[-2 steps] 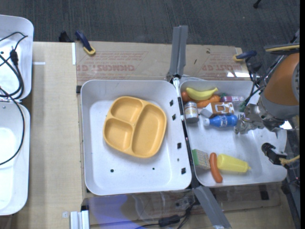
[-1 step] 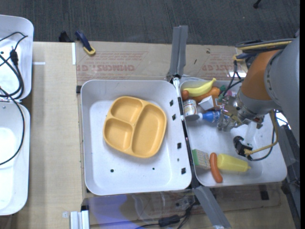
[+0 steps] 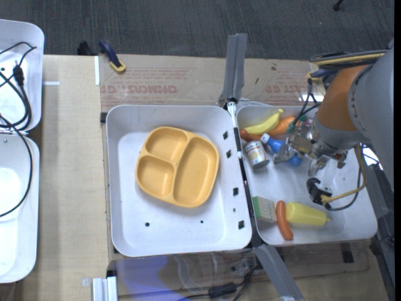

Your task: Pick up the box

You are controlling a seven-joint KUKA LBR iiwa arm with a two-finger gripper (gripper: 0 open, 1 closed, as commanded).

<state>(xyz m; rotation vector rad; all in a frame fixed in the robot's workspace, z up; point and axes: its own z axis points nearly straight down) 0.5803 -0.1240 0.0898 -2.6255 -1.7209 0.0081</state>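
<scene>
In the right bin (image 3: pixel 351 231), the tool (image 3: pixel 294 152) (grip state unclear) hovers near a can (image 3: pixel 255 153).

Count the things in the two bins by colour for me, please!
Yellow: 3, the plate, banana, bottle
Orange or red: 2, the carrot, sausage
Silver: 1, the can
Green: 1, the box
Blue: 1, a toy
Total: 8

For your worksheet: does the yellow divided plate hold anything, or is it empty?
Empty: all three compartments of the yellow divided plate show bare yellow surface.
</scene>
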